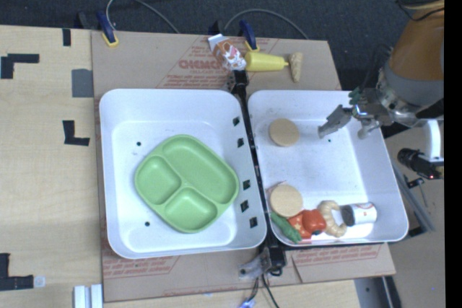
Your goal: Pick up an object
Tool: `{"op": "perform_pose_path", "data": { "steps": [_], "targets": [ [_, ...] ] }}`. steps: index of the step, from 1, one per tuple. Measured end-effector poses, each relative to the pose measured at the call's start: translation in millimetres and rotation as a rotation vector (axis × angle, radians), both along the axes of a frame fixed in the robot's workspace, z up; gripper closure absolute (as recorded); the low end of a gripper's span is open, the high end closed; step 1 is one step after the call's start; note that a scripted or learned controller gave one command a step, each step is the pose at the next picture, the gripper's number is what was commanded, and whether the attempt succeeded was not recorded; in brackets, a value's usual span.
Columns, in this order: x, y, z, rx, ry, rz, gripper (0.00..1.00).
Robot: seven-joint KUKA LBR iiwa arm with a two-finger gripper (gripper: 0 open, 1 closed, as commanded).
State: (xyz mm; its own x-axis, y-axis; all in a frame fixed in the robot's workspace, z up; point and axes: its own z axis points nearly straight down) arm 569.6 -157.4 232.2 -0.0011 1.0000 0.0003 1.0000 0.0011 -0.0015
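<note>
My gripper (349, 124) hangs over the upper right part of the right bin (375, 177), open, with nothing between its fingers. A tan round disc (284, 132) lies on the bin floor to its left, apart from it. Along the bin's front edge lie a second tan round piece (286, 200), a red and green toy vegetable (302, 223), a beige knobbly piece (330, 217) and a small white bottle with a dark cap (359, 214).
The left bin (123, 119) holds a green divided plate (186, 182). Behind the bins, on the cardboard, lie a yellow banana-like toy (263, 62), a small printed packet (227, 51) and a tan piece (295, 66). Cables run across the back.
</note>
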Motion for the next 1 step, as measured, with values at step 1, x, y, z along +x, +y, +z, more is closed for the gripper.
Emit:
{"op": "perform_pose_path", "data": {
  "steps": [1],
  "targets": [
    [52.9,24.6,-71.4,0.0,0.001,0.0,0.0]
  ]
}}
